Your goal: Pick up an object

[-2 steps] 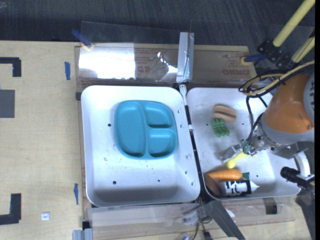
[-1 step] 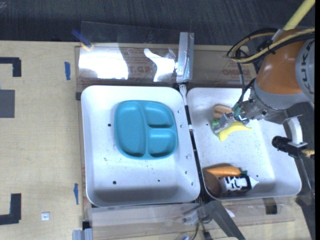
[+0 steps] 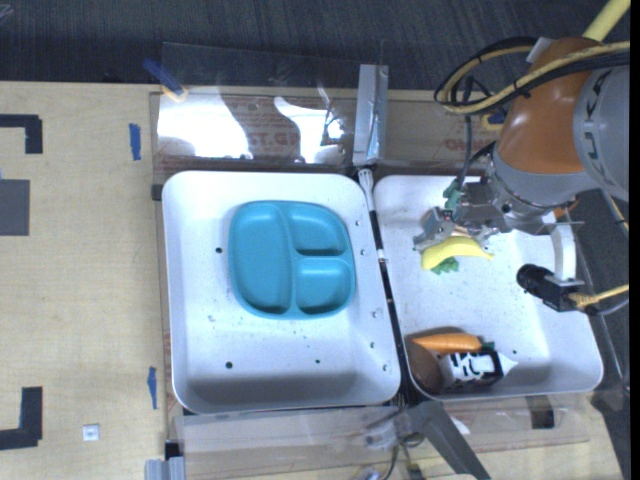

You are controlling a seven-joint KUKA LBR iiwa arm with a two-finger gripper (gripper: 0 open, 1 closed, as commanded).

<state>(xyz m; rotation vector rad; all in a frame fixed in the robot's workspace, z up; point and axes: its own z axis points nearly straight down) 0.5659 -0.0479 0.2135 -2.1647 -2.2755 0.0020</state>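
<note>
A yellow banana (image 3: 452, 253) with a green tip lies in the upper left part of the right bin (image 3: 530, 308). My gripper (image 3: 456, 232) is directly over the banana's top edge, touching or nearly touching it, and the wrist covers part of the fruit. Whether the banana rests on the bin floor or hangs just above it is unclear from this angle. The grey arm with its orange band (image 3: 540, 118) reaches in from the upper right.
An orange carrot (image 3: 447, 342), a black-and-white object (image 3: 472, 365) and a brown item (image 3: 427, 366) crowd the right bin's front left corner. A blue divided plate (image 3: 293, 258) sits in the left bin (image 3: 200, 338). Cables loop above the arm.
</note>
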